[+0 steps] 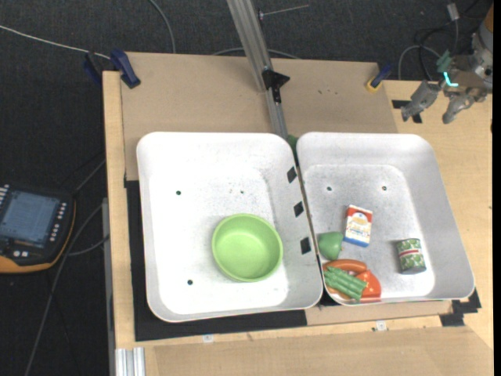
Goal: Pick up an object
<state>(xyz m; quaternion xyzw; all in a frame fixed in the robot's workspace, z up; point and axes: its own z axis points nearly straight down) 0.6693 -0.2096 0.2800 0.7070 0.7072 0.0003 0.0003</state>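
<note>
The gripper [433, 113] hangs at the upper right of the camera view, its two fingers [412, 110] spread apart and pointing down-left with nothing between them, the wrist above partly cut off.

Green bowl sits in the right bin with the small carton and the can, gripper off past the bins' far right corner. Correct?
Not quite. The camera view shows the green bowl in the left bin; the carton and can lie in the right bin, gripper beyond its corner.
</note>
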